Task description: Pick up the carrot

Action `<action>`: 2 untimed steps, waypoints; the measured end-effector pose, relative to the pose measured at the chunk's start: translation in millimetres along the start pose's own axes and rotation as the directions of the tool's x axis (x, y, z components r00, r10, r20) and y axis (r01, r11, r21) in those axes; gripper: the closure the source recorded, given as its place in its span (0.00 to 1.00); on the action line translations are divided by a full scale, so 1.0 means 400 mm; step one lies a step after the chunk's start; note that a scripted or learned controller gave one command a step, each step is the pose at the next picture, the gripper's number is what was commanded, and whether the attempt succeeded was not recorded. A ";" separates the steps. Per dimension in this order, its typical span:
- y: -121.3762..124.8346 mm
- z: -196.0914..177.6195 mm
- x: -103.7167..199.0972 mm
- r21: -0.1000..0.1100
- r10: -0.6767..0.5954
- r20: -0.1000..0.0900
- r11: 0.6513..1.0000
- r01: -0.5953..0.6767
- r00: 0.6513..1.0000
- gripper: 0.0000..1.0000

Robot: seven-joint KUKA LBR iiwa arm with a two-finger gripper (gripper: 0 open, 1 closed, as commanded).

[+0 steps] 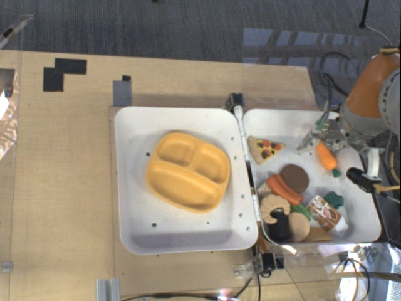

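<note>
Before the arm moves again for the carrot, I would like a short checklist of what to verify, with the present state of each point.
1. Carrot located: ok, it is in the right bin, near the far right side.
2. Hand near the carrot: ok, it is directly at the carrot's upper end.
3. Carrot between the fingers: cannot tell, the view is too small there.
4. Carrot free of other toys: ok, the pizza slice and brown disc lie apart from it.
5. Carrot lifted off the bin floor: cannot tell.
6. Yellow divided plate away from the work: ok, it sits in the left bin.
</note>
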State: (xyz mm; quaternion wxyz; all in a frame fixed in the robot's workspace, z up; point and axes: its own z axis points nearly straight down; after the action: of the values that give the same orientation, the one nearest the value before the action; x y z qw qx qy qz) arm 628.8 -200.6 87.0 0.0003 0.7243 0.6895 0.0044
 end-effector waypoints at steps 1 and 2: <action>-0.078 -0.001 0.012 -0.001 0.108 0.006 0.994 -0.108 0.994 0.00; -0.069 -0.034 0.015 -0.011 0.103 0.006 0.995 -0.103 0.995 1.00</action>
State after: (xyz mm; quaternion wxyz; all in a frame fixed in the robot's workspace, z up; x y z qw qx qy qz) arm 601.5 -193.1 100.2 0.0061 0.7589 0.6512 0.0060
